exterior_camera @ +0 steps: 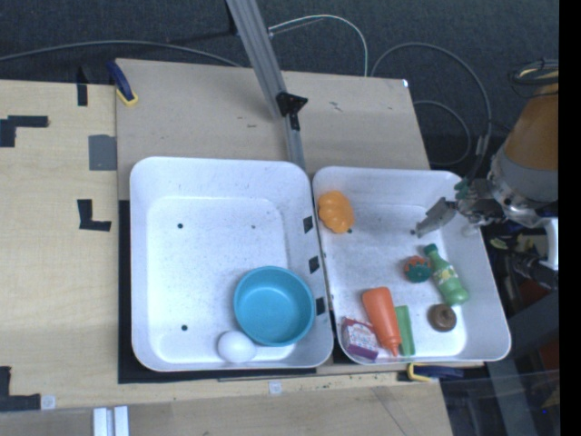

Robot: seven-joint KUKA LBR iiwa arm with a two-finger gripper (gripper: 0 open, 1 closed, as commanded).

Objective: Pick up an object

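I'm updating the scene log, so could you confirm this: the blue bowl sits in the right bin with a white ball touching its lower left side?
Not quite. The camera view shows the blue bowl in the left bin, not the right bin. The rest holds: the white ball rests against the bowl's lower left side.
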